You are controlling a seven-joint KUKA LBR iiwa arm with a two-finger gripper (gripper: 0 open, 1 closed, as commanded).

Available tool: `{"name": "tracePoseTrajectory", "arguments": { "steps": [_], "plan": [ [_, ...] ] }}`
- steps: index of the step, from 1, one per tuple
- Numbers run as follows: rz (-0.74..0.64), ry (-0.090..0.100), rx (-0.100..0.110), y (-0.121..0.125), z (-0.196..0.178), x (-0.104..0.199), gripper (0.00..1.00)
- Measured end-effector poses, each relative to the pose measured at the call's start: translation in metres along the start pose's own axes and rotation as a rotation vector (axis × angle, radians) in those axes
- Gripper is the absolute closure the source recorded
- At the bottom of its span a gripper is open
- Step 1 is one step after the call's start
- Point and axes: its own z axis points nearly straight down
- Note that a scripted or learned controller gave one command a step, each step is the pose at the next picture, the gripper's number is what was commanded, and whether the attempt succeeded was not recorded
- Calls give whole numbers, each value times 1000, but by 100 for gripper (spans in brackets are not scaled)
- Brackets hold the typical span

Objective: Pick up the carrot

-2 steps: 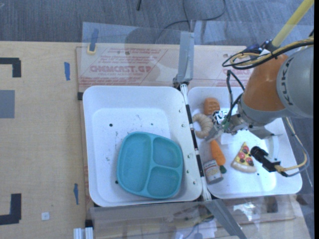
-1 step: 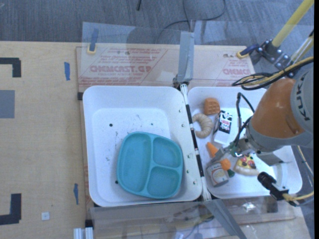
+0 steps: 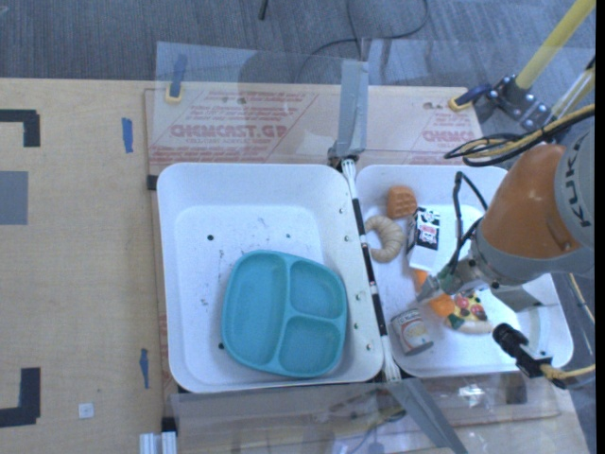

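The carrot is an orange piece lying in the right bin, near its middle and partly hidden by the arm. My gripper hangs directly over it, reaching down from the grey and orange wrist. A small orange bit shows just to the gripper's left. Whether the gripper touches the carrot is hidden from this angle.
In the right bin lie a round orange waffle-like piece, a pale curled pastry, a black-and-white packet, a small can and a multicoloured toy. A teal divided plate sits in the left bin.
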Motion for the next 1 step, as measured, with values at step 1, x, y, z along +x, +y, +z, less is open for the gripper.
{"name": "tracePoseTrajectory", "arguments": {
  "steps": [1],
  "plan": [
    [-99, 7, 14, 51, -86, 31, 100]
  ]
}}
